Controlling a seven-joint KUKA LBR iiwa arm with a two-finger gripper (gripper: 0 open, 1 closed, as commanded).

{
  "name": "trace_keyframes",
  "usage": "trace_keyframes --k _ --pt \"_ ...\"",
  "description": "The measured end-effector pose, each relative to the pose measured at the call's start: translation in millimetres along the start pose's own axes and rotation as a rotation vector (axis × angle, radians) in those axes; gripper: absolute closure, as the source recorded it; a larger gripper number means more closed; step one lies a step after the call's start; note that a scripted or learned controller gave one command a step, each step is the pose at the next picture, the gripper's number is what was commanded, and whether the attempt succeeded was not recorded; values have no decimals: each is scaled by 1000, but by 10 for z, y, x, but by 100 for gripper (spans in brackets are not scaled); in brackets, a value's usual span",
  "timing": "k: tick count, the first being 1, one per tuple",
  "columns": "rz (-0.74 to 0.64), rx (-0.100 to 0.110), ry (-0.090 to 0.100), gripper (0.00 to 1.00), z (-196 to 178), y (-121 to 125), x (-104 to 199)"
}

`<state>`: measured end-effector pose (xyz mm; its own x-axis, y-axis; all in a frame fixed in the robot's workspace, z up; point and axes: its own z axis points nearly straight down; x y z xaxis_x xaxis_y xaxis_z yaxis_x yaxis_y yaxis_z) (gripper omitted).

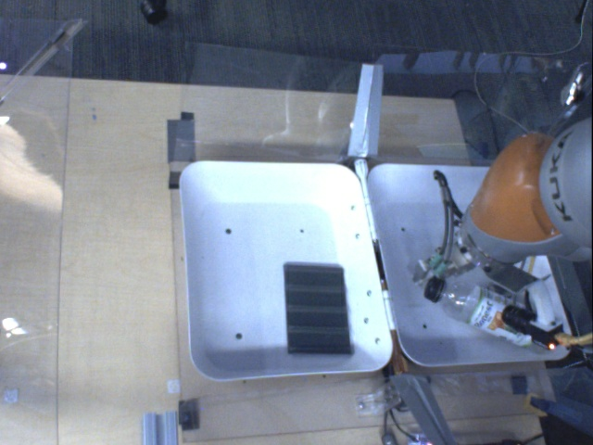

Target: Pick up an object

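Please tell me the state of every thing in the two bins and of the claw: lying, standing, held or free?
Black ribbed block: lying flat in the left bin, free.
Clear bottle: lying on its side in the right bin, partly under the arm.
Claw: low over the right bin, beside the bottle's end.

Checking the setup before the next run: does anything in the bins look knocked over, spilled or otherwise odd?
Nothing looks spilled or broken. A clear bottle lies on its side in the right bin, beside the pincer. The ridged black block lies flat in the left bin.
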<state>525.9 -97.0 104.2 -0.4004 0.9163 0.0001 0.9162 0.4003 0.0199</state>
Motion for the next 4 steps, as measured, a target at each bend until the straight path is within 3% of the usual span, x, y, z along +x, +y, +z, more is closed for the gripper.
trace_keyframes --k 1,2,3,4 --pt "1 2 -1 0 2 -9 -7" --pt "66 9 -5 0 157 349 -101" --pt "66 9 -5 0 156 349 -101" --pt "129 14 -4 0 -789 -157 -188"
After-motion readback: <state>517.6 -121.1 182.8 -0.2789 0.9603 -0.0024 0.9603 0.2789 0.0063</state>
